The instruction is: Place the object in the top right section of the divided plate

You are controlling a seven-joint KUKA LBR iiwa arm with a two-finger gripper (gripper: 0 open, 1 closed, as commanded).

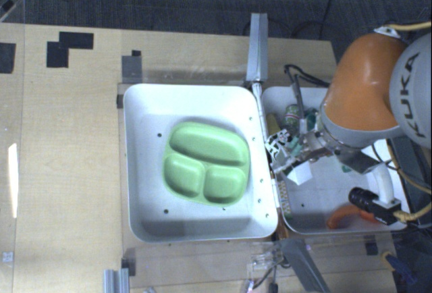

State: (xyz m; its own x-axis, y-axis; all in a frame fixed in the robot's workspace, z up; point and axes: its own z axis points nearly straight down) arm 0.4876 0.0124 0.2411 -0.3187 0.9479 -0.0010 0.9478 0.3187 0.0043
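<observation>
Arm (364, 89) hangs over right bin (317, 221), gripper (287, 153) low by that bin's left wall; can't tell if it's clenched, released or grasping. Best approach: confirm grip, clear the shared wall, release low. Left bin (145, 217) carries green divided plate (206, 162) at centre: one long section twd far edge, two small twd near edge, all bare. Right bin holds orange item (343, 219) at near edge & small white piece (299, 175) beside gripper; obj prob one of these.

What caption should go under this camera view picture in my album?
Grey-and-orange arm reaches over the right bin; green divided plate sits in the left bin.
</observation>
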